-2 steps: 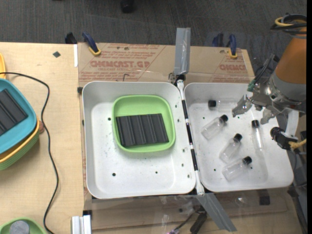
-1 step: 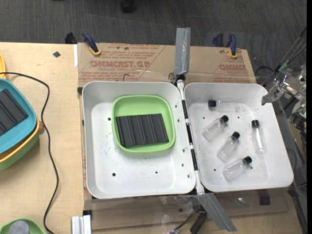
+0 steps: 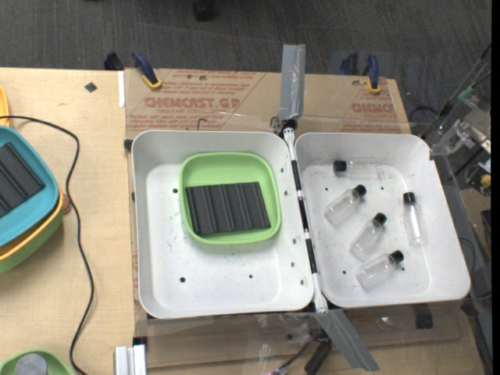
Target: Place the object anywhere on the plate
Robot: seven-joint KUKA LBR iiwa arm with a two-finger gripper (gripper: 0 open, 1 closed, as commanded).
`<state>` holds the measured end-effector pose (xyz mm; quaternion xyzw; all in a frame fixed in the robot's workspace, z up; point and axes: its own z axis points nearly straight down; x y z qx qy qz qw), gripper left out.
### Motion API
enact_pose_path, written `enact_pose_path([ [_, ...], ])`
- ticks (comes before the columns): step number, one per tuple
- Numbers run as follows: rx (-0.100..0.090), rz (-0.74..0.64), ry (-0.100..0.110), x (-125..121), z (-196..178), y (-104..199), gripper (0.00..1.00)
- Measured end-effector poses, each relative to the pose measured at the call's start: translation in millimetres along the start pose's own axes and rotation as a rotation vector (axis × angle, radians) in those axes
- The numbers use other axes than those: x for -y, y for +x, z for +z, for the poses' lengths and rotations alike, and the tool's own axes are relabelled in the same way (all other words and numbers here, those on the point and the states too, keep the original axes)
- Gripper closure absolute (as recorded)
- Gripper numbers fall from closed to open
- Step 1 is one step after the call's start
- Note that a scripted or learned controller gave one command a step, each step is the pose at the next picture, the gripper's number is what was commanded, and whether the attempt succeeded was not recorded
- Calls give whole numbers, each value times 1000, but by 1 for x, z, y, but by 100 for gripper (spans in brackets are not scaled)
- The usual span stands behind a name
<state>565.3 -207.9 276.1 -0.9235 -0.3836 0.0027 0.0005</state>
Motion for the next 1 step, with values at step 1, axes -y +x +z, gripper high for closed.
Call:
enact_pose_path([
  [1, 0, 324, 0, 5, -64, 3, 0],
])
